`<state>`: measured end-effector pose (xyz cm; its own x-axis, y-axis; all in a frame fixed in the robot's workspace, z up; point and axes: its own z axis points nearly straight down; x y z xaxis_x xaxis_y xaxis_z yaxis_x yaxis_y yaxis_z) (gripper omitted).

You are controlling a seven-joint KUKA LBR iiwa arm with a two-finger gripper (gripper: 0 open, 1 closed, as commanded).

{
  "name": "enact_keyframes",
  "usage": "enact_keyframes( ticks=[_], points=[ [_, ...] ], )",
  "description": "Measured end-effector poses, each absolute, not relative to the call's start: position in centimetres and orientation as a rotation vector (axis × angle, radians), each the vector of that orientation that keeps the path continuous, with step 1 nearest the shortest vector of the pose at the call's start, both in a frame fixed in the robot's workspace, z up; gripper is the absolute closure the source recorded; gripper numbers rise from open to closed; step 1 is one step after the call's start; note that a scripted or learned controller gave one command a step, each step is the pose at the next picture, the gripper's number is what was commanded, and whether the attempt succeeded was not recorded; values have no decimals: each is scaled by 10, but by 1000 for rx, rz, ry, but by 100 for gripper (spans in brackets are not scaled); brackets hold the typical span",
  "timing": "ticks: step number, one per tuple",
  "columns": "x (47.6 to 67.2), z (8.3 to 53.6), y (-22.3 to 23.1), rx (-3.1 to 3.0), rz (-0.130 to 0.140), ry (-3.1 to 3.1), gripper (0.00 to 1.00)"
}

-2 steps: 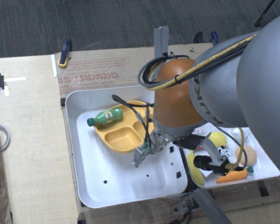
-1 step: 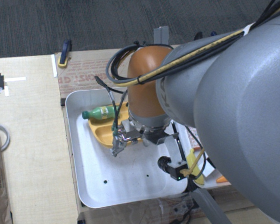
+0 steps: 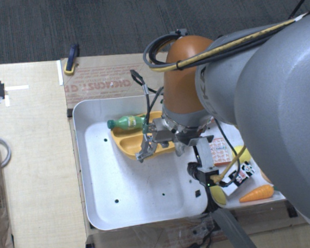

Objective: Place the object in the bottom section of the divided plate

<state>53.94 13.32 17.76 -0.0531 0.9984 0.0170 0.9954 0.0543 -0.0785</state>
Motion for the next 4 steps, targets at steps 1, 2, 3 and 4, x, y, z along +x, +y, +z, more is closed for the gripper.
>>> enact_keyframes(
  ticks=[1, 2, 3, 4],
  points=[
    [537, 133, 141, -2246, 25, -2186, 0],
    [530, 295, 156, -2378, 9, -2055, 0],
    [530, 302, 156, -2376, 20, -2058, 100],
    [570, 282, 218, -2404, 10, -2024, 100]
  ],
)
